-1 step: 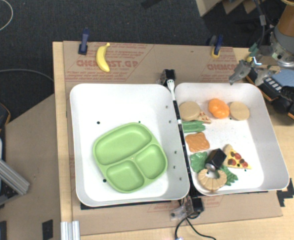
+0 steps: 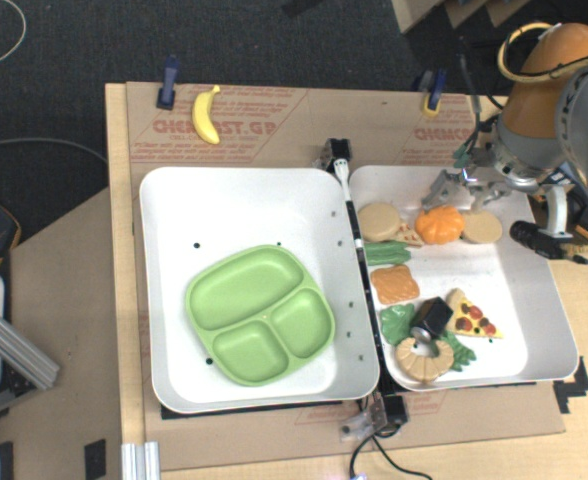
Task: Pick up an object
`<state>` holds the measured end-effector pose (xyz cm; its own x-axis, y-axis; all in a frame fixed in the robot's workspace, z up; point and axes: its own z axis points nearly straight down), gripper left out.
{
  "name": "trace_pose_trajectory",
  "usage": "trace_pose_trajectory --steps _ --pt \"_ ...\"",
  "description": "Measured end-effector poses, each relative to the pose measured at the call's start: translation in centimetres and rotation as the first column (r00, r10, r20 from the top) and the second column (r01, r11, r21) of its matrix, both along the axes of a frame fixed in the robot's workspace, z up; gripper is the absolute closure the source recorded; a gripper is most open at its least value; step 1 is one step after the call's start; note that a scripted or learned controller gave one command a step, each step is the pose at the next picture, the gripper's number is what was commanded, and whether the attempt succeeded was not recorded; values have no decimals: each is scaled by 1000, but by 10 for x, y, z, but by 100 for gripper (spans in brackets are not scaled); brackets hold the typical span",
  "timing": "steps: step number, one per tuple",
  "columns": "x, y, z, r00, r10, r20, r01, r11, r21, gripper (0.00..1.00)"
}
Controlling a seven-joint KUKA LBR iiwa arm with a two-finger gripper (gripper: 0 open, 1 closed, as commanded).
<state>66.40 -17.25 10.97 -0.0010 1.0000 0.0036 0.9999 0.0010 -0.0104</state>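
My gripper (image 2: 457,192) hangs over the back of the right bin (image 2: 534,298), just behind and above an orange round fruit (image 2: 440,225). It looks open, and I see nothing between its fingers. Beside the fruit lie a tan round biscuit (image 2: 379,220) on the left and a pale disc (image 2: 482,229) on the right. Nearer the front are a green bean pod (image 2: 387,254), a brown toast piece (image 2: 394,285), a pizza slice (image 2: 471,318), a black block (image 2: 433,316) on green leaves (image 2: 400,320), and a tan ring (image 2: 422,359).
The left bin (image 2: 174,228) holds a green divided plate (image 2: 260,313). A yellow banana (image 2: 206,114) lies on the cardboard behind that bin. Blue clamps (image 2: 167,83) stand at the back edge. The arm's grey and orange body (image 2: 549,98) rises at the right.
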Motion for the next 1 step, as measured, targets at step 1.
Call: trace_pose_trajectory --steps 1 --pt "-4 4 -26 1000 0 7 0 1000 -3 0"
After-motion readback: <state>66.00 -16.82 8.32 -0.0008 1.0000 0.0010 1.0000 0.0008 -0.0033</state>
